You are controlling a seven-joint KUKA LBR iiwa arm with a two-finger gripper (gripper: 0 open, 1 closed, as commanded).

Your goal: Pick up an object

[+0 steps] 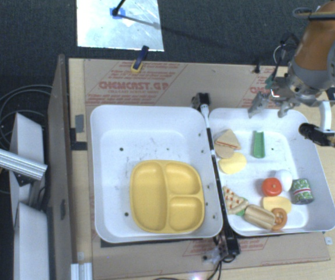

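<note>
The arm point(325, 39) is cut off at the frame's right edge. Its gripper point(268, 105) hangs open, holding nothing, over the right bin's point(322, 174) far edge. A green block point(258, 144) lies just below; tomato point(272, 186), can point(301, 191) and hotdog point(260, 216) crowd the near corner. A yellow tray point(166, 195) sits in the left bin point(115, 133).

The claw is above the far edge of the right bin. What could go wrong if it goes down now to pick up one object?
1. The claw hangs over the far rim of the right bin, so going straight down it could hit the rim instead of a toy.
2. The tomato, white egg and green can lie close together; the claw might push neighbours aside.
3. The green stick is narrow and may slip out.
</note>
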